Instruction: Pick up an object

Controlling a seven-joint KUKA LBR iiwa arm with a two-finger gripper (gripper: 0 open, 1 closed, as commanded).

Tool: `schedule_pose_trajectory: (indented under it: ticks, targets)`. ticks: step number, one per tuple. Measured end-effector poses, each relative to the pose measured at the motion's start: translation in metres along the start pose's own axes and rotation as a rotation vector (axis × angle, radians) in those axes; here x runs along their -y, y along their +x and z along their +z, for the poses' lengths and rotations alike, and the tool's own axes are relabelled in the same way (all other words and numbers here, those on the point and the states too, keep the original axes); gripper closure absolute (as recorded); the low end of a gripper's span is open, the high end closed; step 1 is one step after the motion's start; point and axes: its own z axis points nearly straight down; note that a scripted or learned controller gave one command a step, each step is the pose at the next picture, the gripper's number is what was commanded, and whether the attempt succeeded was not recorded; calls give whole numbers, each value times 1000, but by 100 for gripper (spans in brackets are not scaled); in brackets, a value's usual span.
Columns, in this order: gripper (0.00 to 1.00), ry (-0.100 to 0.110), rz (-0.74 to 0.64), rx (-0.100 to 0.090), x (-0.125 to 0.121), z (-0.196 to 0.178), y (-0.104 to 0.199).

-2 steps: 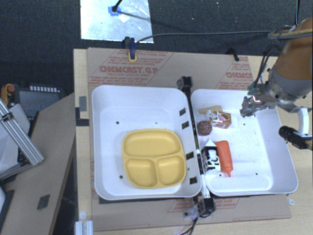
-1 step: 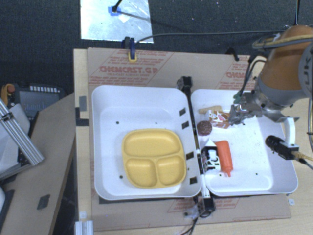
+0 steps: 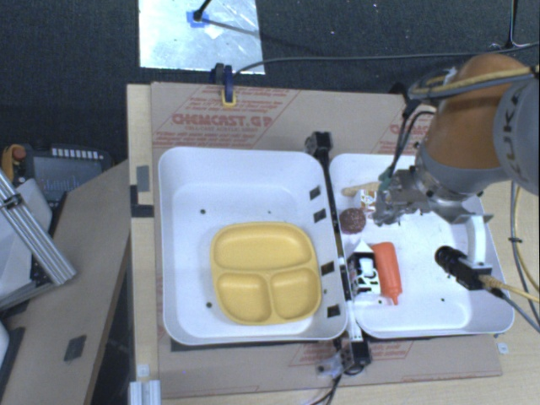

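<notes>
Judging from how things are lying, the likeliest failure is a closing on nothing: the two-finger gripper [image 3: 384, 207] is hanging in the upper left part of the right-hand shallow white bin [image 3: 439, 319], just beside a small brown round object [image 3: 353, 219] and a pale wooden stick-like piece [image 3: 361, 189], but not squarely over either. The brown object is looking round enough to roll away at a glancing touch, and it is sitting close to the bin's left wall, which is leaving little room on that side. The pale piece is lying flat and thin, so it may be sliding rather than lifting.

An orange carrot-shaped toy [image 3: 387, 272] is lying lower in the same bin, touching a black-and-white patterned item [image 3: 364, 274], apart from the gripper. A yellow divided plastic tray [image 3: 266, 272] is resting in the left-hand white bin [image 3: 245, 175].

The grey arm with its orange band [image 3: 472, 133] is reaching in from the right, bulking over the bin's upper right corner, with the wrist pointing down and leftward. Whether the gripper is released or clenched I cannot tell; nothing is visibly being grasped.
</notes>
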Motion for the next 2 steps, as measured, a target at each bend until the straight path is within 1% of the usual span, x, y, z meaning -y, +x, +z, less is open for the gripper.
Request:
schedule_pose_trajectory:
  ticks: [1,2]
  targets:
    - [100,0,-2,-2,10,11,58]
    - [100,0,-2,-1,16,6,104]
